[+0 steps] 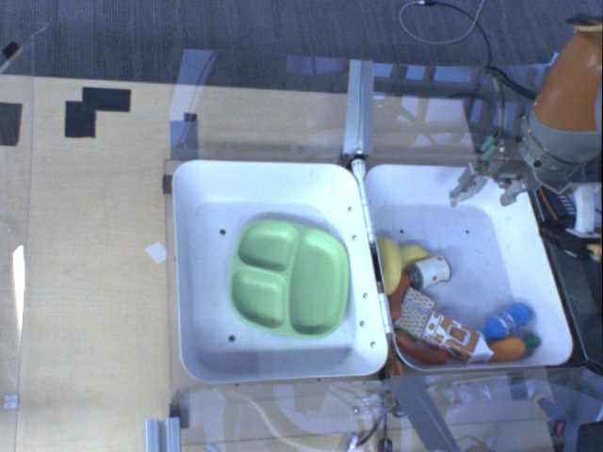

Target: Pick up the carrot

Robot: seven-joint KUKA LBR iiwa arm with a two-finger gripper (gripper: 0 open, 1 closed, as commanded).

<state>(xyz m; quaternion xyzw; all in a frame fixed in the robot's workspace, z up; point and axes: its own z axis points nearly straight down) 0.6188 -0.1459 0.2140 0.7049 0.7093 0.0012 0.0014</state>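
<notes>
Spread and holding nothing, the jaws of the gripper (488, 186) hung over the right bin's (499, 243) far edge. Left sat a green divided tray (290, 276). The carrot (509, 348) lay crosswise at the near right corner, its left end hidden behind a carton (450, 337).

The wooden bench (94, 252) bears two shallow white bins side by side. The right bin (499, 243) lies just beneath the gripper (488, 188); the left bin (203, 271) sits farther out, beyond a metal divider (356, 111).
</notes>
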